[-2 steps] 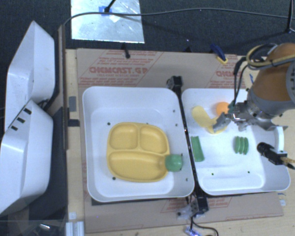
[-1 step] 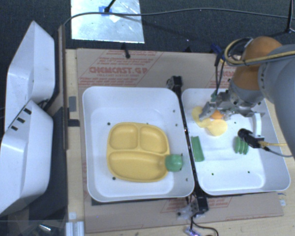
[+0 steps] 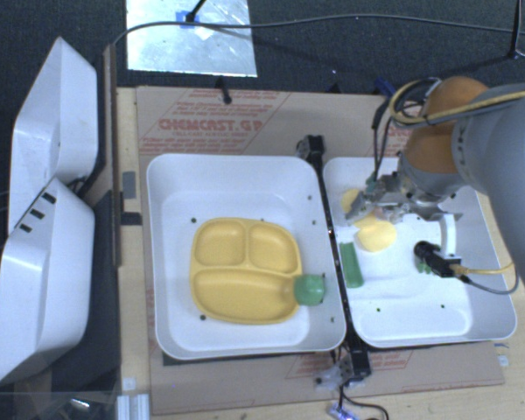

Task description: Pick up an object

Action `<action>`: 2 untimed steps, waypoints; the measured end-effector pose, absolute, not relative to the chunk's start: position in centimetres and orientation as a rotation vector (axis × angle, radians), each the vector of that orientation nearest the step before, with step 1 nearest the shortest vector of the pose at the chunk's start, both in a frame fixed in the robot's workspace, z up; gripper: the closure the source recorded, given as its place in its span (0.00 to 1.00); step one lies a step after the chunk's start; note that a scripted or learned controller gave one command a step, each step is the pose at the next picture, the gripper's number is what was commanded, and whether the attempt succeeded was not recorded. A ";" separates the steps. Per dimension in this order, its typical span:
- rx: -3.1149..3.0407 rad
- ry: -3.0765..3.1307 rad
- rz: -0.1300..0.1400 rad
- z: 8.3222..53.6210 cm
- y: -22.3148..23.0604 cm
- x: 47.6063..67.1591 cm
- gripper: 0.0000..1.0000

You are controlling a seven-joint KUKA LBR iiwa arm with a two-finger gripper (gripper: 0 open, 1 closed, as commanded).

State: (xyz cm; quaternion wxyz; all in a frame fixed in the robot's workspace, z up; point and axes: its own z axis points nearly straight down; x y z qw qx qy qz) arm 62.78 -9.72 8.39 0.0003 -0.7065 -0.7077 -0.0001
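My gripper [image 3: 372, 203] hangs low over the upper left part of the right bin [image 3: 437, 322]. Just below it lies a rounded yellow object [image 3: 375, 234], close to the gripper or touching it. A second pale yellow piece [image 3: 349, 199] peeks out at the gripper's left side, partly hidden by it. A flat green bar [image 3: 351, 264] lies along the right bin's left wall. I see nothing held in the gripper.
The left bin [image 3: 184, 191] holds a yellow divided plate [image 3: 243, 269] with a small green round object [image 3: 311, 290] at its lower right corner. The grey arm [image 3: 499, 173] with its orange band covers the right bin's upper right side.
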 end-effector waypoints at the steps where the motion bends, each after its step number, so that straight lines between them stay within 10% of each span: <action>1: -2.221 -2.221 0.000 8.4 -9.1 59.5 0.00; 2: -2.223 -2.222 -0.002 9.5 -9.1 59.6 1.00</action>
